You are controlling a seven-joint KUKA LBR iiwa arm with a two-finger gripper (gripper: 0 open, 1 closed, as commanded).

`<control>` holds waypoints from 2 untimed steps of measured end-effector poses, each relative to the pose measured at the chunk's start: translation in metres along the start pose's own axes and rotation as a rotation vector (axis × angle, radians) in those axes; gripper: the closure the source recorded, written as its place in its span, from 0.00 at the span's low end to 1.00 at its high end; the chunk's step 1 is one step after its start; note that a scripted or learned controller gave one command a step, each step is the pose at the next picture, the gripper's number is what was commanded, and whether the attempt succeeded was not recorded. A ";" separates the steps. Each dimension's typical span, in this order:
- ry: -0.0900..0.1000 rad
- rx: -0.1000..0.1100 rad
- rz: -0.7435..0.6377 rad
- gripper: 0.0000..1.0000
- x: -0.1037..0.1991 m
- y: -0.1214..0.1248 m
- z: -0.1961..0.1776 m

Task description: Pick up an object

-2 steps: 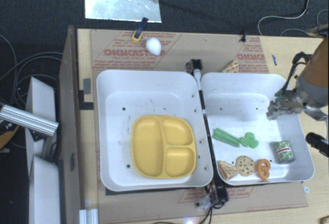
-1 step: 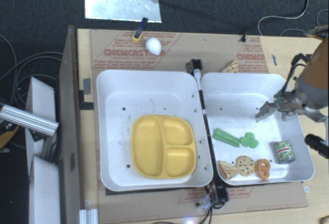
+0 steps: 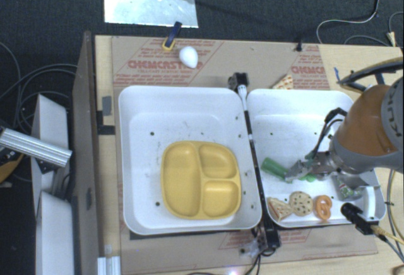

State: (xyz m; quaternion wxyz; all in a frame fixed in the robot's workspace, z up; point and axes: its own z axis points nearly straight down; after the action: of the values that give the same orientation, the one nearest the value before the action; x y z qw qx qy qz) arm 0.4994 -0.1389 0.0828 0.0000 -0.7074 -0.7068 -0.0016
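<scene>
Gripper [image 3: 297, 171] touches green object [image 3: 273, 167] mid right bin [image 3: 297, 106]; finger state unclear, open floor behind

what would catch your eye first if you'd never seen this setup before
Most likely the yellow divided tray, sitting alone in the left white bin as the biggest patch of colour. Next comes the grey arm with its orange band reaching into the right bin, its gripper right at a green object. Along that bin's front edge lie three small snack-like pieces, and a white egg-shaped thing rests on the cardboard behind the bins.
</scene>
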 end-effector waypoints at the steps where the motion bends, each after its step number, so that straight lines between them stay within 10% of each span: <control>1: -0.006 -0.013 -0.009 0.00 -0.014 0.143 -0.004; 2: 0.000 0.002 -0.007 0.00 0.030 0.110 -0.009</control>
State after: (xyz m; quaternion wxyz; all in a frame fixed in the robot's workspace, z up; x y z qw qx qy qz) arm 0.6095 -0.1089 0.0922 0.0006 -0.7048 -0.7094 -0.0007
